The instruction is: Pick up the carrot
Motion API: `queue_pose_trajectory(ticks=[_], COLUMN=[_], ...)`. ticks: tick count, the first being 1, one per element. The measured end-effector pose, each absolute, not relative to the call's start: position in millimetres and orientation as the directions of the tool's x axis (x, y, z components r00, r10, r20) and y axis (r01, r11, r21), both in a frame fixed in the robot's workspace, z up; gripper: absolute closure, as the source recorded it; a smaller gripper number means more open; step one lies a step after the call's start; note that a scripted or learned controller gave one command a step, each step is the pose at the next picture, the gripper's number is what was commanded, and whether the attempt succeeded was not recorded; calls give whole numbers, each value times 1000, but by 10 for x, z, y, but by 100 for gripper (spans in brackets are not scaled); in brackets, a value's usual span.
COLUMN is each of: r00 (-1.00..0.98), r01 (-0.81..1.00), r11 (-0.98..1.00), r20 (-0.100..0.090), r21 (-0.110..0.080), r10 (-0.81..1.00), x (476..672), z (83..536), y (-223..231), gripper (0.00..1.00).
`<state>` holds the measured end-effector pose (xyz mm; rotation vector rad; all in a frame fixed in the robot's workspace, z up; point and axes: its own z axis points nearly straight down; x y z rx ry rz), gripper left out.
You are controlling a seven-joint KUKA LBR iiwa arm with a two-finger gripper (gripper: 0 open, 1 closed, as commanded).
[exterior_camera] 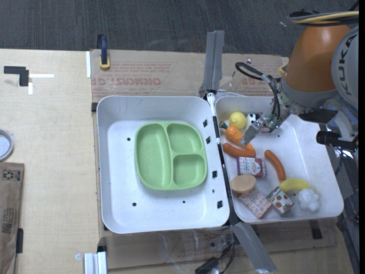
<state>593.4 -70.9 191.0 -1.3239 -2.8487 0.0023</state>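
The carrot (233, 134) is a short, bright orange piece in the right bin (319, 170), lying close to the bin's left wall just below a yellow ball (238, 120). My gripper (251, 133) hangs low over the upper left of that bin, its tip just right of the carrot and slanting down toward it. I see nothing held in it. The grey arm with its orange band (313, 56) reaches in from the upper right.
Below the carrot lie an orange-red sausage (238, 149), a second sausage (275, 163), a pink packet (251, 166), a tan disc (243, 184), small cartons (268, 201), a banana (295, 184) and a white lump (308, 198). The left bin (114, 170) holds a green divided plate (170, 154).
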Motion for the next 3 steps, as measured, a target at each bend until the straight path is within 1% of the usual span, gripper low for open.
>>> queue_pose_trajectory(ticks=[1, 2, 3], r00=[-183, -249, -251], r01=[983, 969, 968], r11=[183, 249, 251], r20=[-1, -2, -2], r21=[-2, -1, -2], r10=[983, 969, 968], x=[5993, 6153, 6151], z=[966, 917, 1003], y=[-1158, -1008, -1010], gripper=[0, 0, 100])
